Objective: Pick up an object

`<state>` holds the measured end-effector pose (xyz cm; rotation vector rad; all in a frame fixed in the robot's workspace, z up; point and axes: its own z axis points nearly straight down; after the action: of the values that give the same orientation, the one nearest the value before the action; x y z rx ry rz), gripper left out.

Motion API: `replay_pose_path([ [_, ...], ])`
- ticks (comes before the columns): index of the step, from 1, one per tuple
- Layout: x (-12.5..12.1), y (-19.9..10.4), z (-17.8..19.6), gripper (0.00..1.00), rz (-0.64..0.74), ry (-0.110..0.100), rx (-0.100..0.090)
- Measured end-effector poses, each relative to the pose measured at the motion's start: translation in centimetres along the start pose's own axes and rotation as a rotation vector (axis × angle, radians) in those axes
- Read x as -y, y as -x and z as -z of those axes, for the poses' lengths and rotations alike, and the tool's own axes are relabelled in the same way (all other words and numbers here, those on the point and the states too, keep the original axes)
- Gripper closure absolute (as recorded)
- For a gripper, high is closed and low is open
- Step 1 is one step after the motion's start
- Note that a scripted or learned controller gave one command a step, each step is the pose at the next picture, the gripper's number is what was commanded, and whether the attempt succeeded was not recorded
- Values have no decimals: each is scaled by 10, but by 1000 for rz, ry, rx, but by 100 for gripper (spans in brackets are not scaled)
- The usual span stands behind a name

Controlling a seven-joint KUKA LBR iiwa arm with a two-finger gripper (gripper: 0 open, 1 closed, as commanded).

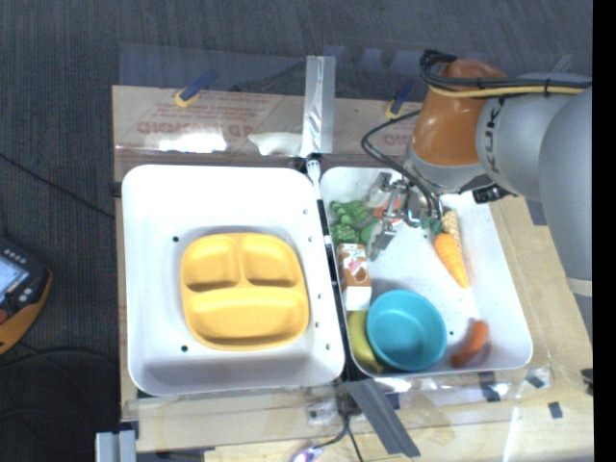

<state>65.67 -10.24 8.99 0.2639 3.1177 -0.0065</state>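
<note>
Just left of pincer (397,212): green vegetable (349,219). Approach step, nothing lifted. Pincer opening: cannot tell. Next: descend onto one object, close.

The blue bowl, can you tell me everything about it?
The blue bowl is round and turquoise, with a smooth look like plastic. It stands upright, open side up, and nothing shows inside it. It sits near the front of the right bin. A yellow thing pokes out from under its left edge, and a small white and orange box lies just behind that side. A red-orange toy lies to its right, a little apart. The gripper is farther back, not touching it.
</note>
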Motion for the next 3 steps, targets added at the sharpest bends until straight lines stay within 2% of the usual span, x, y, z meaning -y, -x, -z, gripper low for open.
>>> replay_pose_path([
  [1,69,-82,12,0,117,-8,30],
  [2,11,-57,2,0,230,1,5],
  [3,7,-52,1,0,191,4,0],
])
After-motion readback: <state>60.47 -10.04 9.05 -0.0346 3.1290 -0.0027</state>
